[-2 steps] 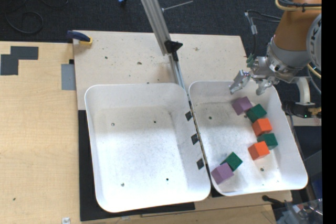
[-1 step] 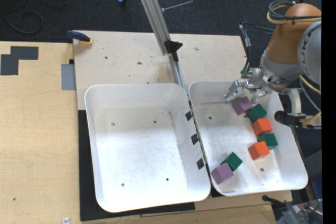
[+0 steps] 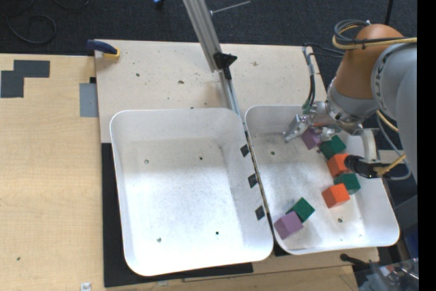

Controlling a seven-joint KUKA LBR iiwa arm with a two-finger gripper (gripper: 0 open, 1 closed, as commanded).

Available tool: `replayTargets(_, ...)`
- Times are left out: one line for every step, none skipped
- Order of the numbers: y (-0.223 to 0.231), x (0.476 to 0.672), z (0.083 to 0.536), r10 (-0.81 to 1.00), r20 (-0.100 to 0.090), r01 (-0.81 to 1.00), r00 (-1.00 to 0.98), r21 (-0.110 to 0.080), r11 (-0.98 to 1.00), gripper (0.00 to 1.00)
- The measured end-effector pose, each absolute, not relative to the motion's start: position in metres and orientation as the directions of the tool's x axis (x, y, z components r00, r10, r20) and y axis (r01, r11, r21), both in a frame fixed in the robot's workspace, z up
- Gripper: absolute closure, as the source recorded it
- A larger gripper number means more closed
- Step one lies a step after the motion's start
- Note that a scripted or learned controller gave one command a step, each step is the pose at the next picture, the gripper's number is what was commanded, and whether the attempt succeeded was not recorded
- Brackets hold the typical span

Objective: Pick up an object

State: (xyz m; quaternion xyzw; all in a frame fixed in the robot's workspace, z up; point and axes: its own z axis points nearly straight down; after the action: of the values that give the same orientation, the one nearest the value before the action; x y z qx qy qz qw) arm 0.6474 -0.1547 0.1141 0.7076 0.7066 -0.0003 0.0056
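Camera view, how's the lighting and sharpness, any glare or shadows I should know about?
Camera view: lighting is even and soft, with a bright patch washing out the left bin floor; the arm throws a faint shadow in the right bin; the blocks look slightly soft, and the end effector is too blurry to read.

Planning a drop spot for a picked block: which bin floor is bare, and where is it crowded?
The left bin is bare from wall to wall. In the right bin, the strip beside the divider is bare; its right half is crowded with blocks, from the gripper down to the purple block.
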Motion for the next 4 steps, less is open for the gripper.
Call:
replayTargets(-0.155, 0.649, 0.127, 1.0, -0.006, 1.0, 0.005, 0.011, -0.005, 1.0)
replayTargets(-0.15, 0.649, 0.189, 1.0, -0.001, 1.0, -0.001, 0.004, 0.001, 1.0)
replayTargets(-0.152, 0.649, 0.207, 1.0, 0.0, 1.0, 0.0, 0.001, 0.0, 1.0)
replayTargets(-0.101, 0.633, 0.2, 1.0, 0.003, 1.0, -0.004, -0.005, 0.004, 1.0)
